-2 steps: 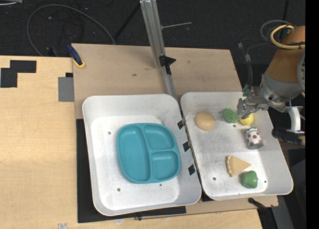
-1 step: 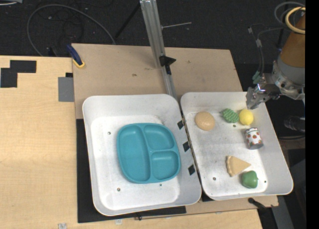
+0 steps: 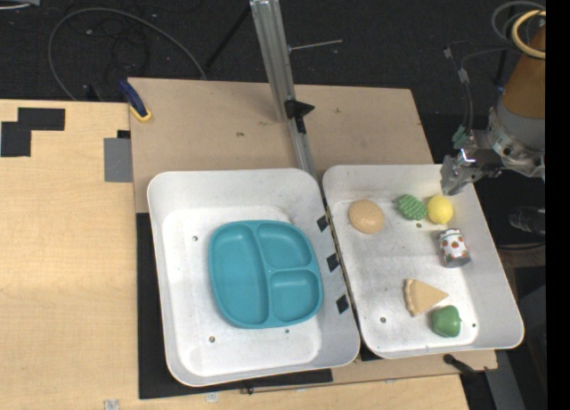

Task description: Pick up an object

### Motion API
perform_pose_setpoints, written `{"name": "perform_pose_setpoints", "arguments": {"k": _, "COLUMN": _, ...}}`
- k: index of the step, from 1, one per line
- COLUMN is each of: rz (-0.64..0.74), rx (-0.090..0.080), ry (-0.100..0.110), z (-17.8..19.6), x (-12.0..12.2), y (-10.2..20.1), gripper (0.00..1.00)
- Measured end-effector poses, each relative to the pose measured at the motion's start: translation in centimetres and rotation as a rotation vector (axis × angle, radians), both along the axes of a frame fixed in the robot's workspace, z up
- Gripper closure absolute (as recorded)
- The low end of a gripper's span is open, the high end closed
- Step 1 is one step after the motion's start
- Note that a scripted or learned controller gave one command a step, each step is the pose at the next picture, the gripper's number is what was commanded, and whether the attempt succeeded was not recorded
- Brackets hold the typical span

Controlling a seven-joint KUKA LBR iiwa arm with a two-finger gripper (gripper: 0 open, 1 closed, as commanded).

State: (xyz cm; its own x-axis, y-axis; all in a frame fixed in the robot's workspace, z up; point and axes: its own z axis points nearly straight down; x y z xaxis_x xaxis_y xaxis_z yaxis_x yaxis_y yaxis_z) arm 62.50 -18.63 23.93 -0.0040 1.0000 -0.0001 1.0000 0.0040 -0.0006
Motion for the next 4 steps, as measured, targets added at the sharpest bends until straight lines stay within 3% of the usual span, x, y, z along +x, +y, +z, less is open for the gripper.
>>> {"name": "perform_pose_setpoints", "arguments": {"k": 4, "rz": -0.002, "rx": 0.001, "ry": 0.005, "z": 0.6, "x": -6.2, "y": 18.7, "gripper": 1.00}}
